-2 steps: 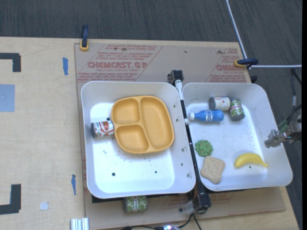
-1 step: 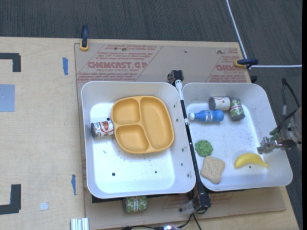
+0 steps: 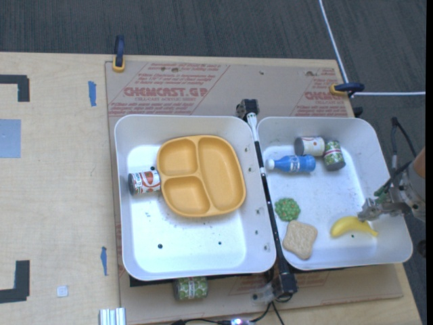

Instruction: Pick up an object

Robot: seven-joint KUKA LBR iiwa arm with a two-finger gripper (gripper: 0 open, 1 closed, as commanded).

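Dark grey carpet [image 3: 203, 12] spans the floor well beyond the gripper [image 3: 376, 207], up top. Far off to its left, a pale wooden bench [image 3: 54, 181] shows blue tape strips [image 3: 92, 93] and black markings [image 3: 20, 87].

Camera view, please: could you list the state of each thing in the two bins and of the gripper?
Yellow plate: flat in left bin, compartments bare.
Red can: on its side, against the plate.
Blue bottle: lying down, right bin.
White cup: tipped over.
Green can: lying down.
Broccoli: loose.
Cracker: flat.
Banana: lying free.
Gripper: low beside the banana, grip unclear.
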